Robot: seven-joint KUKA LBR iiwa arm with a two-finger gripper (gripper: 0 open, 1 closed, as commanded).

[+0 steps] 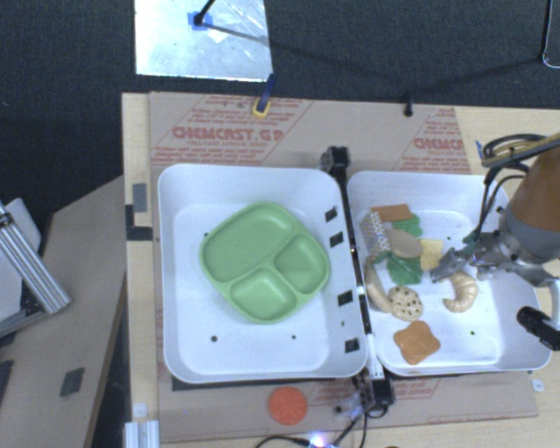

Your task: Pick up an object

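Resting on the brown cardboard-covered counter (224, 129), two shallow white bins (182, 250); claw (445, 269) grip cannot be told, near a tan croissant-shaped toy (463, 294).

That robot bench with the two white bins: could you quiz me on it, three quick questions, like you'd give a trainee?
1. True or false: the green divided plate lies in the left bin.
2. Which lies nearest the gripper?
A. croissant
B. orange disc
C. blue clip
3. Fill in: the small toy foods are gathered in the ____ bin.

Key: 1 true; 2 A; 3 right.
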